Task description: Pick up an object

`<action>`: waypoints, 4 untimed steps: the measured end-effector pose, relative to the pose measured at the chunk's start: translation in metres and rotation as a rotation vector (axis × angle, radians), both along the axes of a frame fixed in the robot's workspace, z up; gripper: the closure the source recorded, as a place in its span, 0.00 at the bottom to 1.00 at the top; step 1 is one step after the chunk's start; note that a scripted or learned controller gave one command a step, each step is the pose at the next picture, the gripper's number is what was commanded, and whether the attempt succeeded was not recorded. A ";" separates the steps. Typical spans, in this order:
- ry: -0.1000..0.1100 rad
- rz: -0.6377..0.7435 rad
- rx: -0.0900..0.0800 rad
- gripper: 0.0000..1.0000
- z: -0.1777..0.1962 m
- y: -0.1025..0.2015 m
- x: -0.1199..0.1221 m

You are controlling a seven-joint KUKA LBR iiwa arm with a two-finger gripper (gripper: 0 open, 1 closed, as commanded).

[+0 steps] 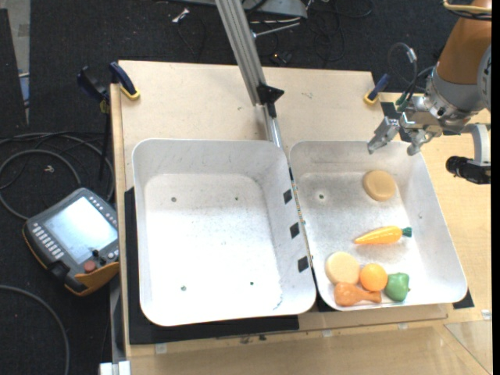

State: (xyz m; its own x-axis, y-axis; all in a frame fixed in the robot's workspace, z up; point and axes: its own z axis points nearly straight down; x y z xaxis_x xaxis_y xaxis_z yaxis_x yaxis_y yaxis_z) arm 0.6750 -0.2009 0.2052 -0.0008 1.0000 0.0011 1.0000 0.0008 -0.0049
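Two shallow white bins sit side by side on a pale wooden bench [203, 100]. The left bin [156, 287] shows only a speckled floor. The right bin [441, 233] holds every loose object: a tan round biscuit [380, 185] lies near its far end, a carrot [382, 236] with a green tip lies across the middle, and a tight cluster sits at the near end, made up of a pale round disc [342, 267], an orange ball [373, 276], a green pepper [398, 286] and an orange pear-shaped piece [355, 294] (the disc, ball and pear-shaped piece appear to touch). The arm [465, 45] enters from the right, and its hand [396, 141] hangs over the far rim of the right bin, just beyond the biscuit and apart from it. The two fingers are spread, pointing downward, with nothing between them. A slanted metal rail [242, 45] crosses the bench toward the gap between the bins. Yellow-tipped clamps [125, 83] grip the far corners of the bench, and a control pendant [72, 241] with a lit screen rests on the dark floor to the left.
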 end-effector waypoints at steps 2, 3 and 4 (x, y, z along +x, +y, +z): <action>0.000 -0.002 -0.001 0.00 -0.054 -0.009 -0.002; -0.011 0.003 -0.005 0.00 -0.104 -0.008 0.000; -0.011 0.003 -0.004 1.00 -0.092 -0.008 0.000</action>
